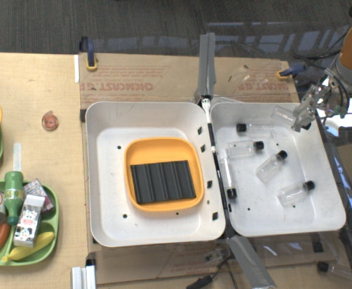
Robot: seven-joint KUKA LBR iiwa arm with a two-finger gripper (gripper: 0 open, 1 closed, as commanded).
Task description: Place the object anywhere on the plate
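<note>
Pincer [304, 114] above right bin [332, 221] rim

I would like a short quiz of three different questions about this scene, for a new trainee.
1. True or false: the black ridged block lies on the orange plate.
2. Which bin holds the clear vials with black caps: left or right?
3. The gripper is above which corner of the right bin? A near left, B far right, C near right.

Key: 1 true; 2 right; 3 B.
</note>
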